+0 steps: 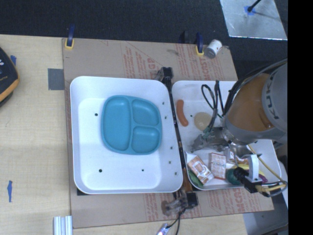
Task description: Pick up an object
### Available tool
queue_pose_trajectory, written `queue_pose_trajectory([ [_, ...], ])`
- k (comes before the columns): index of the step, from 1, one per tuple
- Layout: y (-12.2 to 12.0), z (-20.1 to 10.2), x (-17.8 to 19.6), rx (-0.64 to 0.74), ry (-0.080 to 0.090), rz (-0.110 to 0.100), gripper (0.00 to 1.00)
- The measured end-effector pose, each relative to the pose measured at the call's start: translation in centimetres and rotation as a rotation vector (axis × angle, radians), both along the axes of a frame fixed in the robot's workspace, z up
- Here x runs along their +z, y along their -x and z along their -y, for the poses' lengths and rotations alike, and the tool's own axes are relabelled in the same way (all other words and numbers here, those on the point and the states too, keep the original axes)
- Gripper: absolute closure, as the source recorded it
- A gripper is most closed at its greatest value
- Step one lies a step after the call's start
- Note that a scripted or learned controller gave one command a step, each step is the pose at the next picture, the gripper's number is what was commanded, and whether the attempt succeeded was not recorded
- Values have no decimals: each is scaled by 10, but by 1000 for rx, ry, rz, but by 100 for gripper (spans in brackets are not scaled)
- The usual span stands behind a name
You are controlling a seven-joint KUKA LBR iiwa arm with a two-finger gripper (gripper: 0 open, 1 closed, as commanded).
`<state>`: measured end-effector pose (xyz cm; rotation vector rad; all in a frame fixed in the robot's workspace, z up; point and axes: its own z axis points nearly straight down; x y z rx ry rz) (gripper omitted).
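The right bin point(191, 89) holds several small objects. A brown sausage point(181, 112) lies near its left wall and a beige round piece point(202, 120) sits beside it. Two printed snack packets point(199, 169) point(218, 164) lie at the bin's front, with a green object point(234, 176) to their right. My gripper point(208, 140) hangs low over the middle of this bin, just below the beige piece and above the packets. The arm's wrist hides the bin's right half.
The left bin point(83, 131) holds a blue divided plate point(131, 124). Black cables point(211, 98) loop over the right bin's back part. A white roll point(213, 48) sits on the cardboard behind the bins. A yellow-black device point(6, 77) lies at the far left.
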<state>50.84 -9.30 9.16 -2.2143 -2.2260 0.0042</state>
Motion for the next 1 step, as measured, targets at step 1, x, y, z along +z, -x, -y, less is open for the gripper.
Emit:
queue_pose_trajectory([
  [1, -68, 34, 0, -2, 0, 2, 0],
])
